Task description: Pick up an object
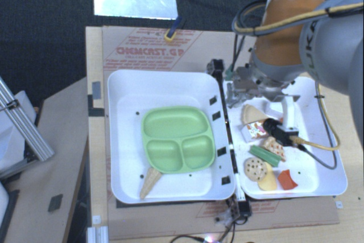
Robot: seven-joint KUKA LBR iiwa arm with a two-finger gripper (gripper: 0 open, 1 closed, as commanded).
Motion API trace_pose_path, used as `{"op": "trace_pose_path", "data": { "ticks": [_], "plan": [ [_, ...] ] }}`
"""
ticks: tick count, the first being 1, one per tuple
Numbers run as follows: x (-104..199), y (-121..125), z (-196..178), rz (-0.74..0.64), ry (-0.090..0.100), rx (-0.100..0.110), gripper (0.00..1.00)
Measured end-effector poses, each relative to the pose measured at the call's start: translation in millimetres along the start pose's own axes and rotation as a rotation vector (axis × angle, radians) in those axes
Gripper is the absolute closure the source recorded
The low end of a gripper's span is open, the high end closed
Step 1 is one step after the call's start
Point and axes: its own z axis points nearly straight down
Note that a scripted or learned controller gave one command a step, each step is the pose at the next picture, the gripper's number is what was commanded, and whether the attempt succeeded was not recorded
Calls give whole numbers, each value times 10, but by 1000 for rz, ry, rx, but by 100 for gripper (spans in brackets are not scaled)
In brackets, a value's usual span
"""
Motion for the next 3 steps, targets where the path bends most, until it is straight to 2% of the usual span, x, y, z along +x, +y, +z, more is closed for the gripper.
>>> {"op": "trace_pose_path", "data": {
  "ticks": [1,2,3],
  "plan": [
    [239,-215,235,0,0,0,100],
    [217,-315,245,6,-1,-1,100],
    [168,-240,221,6,-1,-4,100]
  ]
}}
